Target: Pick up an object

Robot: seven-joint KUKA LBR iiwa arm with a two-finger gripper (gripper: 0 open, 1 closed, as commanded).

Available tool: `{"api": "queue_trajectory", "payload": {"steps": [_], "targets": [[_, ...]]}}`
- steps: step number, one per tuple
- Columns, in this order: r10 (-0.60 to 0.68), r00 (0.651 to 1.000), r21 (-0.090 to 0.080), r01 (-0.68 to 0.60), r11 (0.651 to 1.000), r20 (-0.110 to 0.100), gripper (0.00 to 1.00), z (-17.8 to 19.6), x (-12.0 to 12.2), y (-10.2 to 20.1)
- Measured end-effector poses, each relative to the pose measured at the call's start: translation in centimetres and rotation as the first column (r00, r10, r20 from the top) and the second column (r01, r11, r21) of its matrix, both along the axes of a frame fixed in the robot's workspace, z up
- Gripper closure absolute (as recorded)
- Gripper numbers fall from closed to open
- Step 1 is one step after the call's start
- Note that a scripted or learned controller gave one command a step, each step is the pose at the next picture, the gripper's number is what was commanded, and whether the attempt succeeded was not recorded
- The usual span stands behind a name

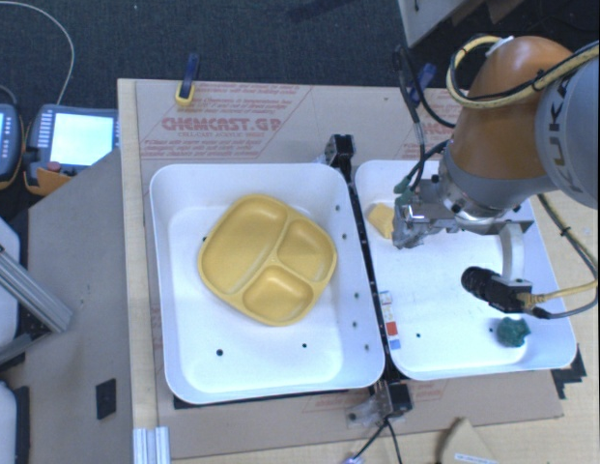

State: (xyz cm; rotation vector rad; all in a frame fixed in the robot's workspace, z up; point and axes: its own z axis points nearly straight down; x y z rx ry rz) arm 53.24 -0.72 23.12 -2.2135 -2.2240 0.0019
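Observation:
A pale yellow object (379,218) lies near the left wall of the right bin (444,351), partly hidden by the arm. My gripper (408,228) hangs low over the bin right beside that object, at its right edge; whether it touches the object is hidden. A small dark green object (513,332) rests in the near right corner of the same bin. In the left bin (184,336) a yellow divided plate (269,258) lies flat in the middle.
The arm's orange band (512,75) and grey wrist cover the far part of the right bin. A black cylinder (488,288) with a yellow cable hangs from the arm above the bin floor. Black clamps (339,149) sit on the divider between the bins.

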Motion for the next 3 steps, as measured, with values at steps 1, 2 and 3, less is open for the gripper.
{"api": "queue_trajectory", "payload": {"steps": [1,2,3], "targets": [[0.002,1.000,0.000,-0.002,1.000,0.005,1.00,0.8,-0.1,5.1],[0.000,1.000,-0.001,0.000,1.000,0.001,1.00,0.2,-0.7,9.4],[-0.004,1.000,-0.001,0.004,1.000,0.002,0.00,0.3,-0.7,9.2]]}}
